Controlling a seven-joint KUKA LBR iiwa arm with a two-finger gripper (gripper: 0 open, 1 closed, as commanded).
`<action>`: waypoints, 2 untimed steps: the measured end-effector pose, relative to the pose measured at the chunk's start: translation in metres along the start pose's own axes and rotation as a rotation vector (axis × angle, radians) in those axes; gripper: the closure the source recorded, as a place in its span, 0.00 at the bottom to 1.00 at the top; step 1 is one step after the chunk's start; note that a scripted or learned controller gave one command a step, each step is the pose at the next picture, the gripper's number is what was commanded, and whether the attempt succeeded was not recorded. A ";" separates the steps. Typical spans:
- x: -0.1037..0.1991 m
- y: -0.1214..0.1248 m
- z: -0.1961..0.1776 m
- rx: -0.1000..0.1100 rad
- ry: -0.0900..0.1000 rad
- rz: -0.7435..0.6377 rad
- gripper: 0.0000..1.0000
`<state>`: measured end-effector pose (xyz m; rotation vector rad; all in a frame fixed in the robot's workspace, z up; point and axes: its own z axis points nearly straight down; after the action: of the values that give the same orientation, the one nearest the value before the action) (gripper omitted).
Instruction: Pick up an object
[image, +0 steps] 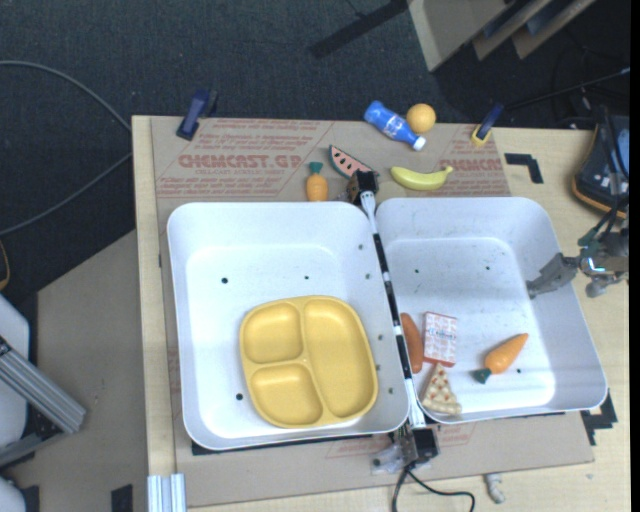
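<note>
Carrot (505, 353) is lying in the right bin (560, 250); we are waiting to reach down; end effector (598, 262) state unclear.

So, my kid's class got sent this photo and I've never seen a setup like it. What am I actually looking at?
One camera looks down at a slant on a bench holding two shallow white bins. The left bin holds a yellow divided plate. The right bin holds toy food: a carrot, a pizza slice, a small packet and an orange stick. Behind the bins lie a banana, a small bottle, an orange and a watermelon slice. The robot arm's end effector reaches in at the right edge, over the right bin's rim. Nothing is held.
</note>
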<state>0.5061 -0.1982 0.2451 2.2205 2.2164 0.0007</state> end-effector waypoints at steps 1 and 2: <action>-0.003 -0.018 0.098 0.006 0.004 -0.001 0.00; 0.019 0.004 0.158 -0.007 -0.004 -0.002 0.00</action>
<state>0.5106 -0.1794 0.0875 2.2137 2.2131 0.0039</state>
